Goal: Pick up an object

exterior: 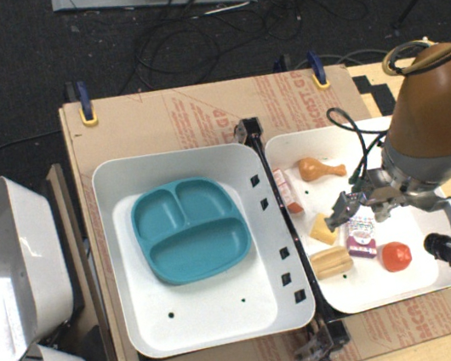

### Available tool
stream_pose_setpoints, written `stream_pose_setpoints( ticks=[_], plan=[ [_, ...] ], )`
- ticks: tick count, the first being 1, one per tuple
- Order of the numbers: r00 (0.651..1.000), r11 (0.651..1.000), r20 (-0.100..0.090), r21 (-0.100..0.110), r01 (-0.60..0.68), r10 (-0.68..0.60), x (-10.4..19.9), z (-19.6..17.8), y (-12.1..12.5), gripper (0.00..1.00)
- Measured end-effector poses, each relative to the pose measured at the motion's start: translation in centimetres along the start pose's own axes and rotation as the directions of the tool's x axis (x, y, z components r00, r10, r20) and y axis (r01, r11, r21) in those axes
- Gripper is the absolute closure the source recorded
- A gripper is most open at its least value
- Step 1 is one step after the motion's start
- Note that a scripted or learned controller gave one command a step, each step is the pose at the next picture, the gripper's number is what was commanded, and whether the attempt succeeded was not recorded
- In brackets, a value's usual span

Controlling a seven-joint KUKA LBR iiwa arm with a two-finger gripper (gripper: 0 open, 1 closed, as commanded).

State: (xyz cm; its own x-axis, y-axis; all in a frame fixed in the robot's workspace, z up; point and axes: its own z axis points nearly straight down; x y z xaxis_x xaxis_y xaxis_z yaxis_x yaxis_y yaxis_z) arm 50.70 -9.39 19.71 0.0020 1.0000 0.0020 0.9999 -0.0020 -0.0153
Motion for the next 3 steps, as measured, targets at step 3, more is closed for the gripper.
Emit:
stream_pose_setpoints(
  ticks=[3],
  plan=[
    [1.000, 1.000, 0.005, -0.019, 0.000, 0.000, -0.1, 9.7, 0.0, 0.00]
  ],
)
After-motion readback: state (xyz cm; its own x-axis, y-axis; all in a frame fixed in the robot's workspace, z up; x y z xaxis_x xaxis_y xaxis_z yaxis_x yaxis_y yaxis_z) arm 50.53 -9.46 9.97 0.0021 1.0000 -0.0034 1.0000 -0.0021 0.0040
